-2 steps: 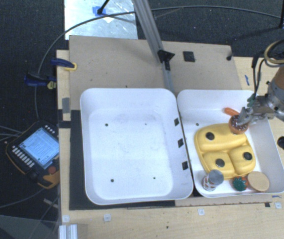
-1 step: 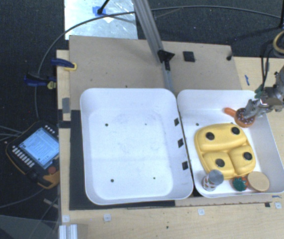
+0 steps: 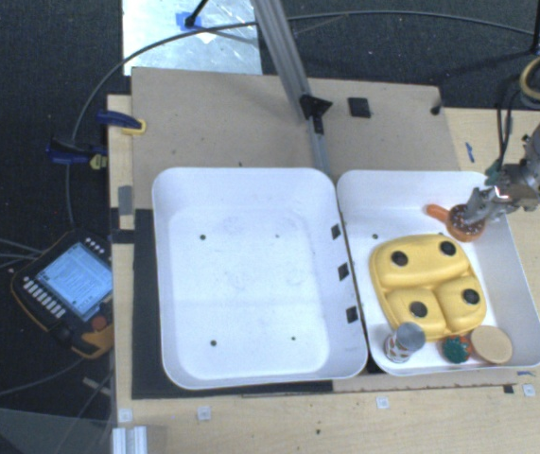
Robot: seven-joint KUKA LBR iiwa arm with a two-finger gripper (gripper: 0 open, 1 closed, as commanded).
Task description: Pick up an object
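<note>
Arm reaches into the right bin (image 3: 532, 322) from the bench's right side.
The gripper (image 3: 475, 209) hangs over a small orange-brown object (image 3: 459, 221) at the bin's far wall; its grip cannot be told. A yellow moulded piece (image 3: 427, 282) lies nearby.

One fixed camera, high above bench (image 3: 251, 130), slanted down, both bins (image 3: 170, 253) visible

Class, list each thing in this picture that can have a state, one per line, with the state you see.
Left bin: nothing in it.
Right bin: holds several objects.
Yellow tray: lying flat in the right bin.
Metal cup: at the right bin's front edge.
Tan disc: flat, in the front corner.
Gripper: low over a small brown object; grasp unclear.
Handheld pendant: screen lit.
</note>
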